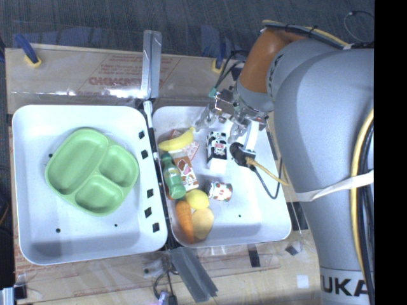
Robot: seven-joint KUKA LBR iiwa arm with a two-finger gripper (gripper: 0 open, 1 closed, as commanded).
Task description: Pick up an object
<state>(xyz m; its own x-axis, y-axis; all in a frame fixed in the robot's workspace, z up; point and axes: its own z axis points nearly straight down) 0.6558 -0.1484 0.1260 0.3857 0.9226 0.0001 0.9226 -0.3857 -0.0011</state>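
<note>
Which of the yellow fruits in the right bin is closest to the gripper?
The banana, curved at the bin's upper left. The gripper hangs just to its right, while the lemon lies further down the pile, near the carrot.

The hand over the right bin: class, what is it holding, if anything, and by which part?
It cannot be told. The hand sits right above the small black-and-white carton in the right bin, but no grip on it can be seen.

We look down on a robotics lab, a grey KUKA arm (324, 138) over a worktop (82, 68) sheeted in taped clear plastic, two white bins (38, 234) side by side, toy food, loose cables, dark carpet (191, 5) beyond.
</note>
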